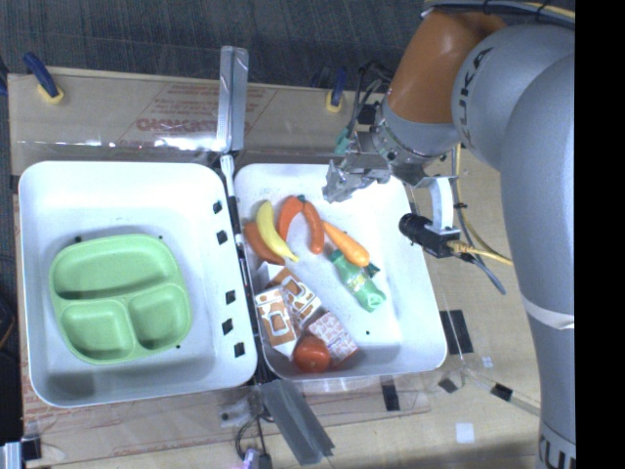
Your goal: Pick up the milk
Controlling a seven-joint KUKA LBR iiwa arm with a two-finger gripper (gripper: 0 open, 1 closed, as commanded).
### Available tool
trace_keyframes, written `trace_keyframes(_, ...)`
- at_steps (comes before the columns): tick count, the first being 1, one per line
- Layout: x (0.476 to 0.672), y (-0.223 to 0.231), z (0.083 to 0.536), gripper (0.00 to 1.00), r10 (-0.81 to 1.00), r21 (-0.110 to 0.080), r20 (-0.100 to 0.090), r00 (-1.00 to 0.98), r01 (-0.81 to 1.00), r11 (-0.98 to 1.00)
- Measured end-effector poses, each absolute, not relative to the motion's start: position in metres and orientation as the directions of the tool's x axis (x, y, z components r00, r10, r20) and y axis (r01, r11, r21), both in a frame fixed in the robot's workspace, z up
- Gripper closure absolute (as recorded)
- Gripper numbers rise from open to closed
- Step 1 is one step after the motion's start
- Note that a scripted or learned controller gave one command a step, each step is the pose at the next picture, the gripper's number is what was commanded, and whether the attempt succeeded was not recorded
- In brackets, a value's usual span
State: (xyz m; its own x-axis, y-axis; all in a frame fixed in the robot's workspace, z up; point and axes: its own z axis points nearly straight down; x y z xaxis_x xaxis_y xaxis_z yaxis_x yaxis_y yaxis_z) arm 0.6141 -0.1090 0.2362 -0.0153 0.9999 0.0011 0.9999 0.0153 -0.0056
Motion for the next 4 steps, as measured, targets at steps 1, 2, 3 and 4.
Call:
trace_keyframes(1,0.626,-0.119,0.228,1.0,1.0,0.0,-0.001,-0.001,1.0,0.001)
trace_keyframes(2,0.581,-0.082,0.252,1.0,0.884,-0.002,0.001,-0.468,0.884,0.468)
trace_keyframes(3,0.627,-0.044,0.241,1.0,0.891,-0.002,0.0,-0.453,0.891,0.453)
trace_keyframes(4,0.58,-0.049,0.263,1.0,0.763,-0.002,0.001,-0.646,0.763,0.646)
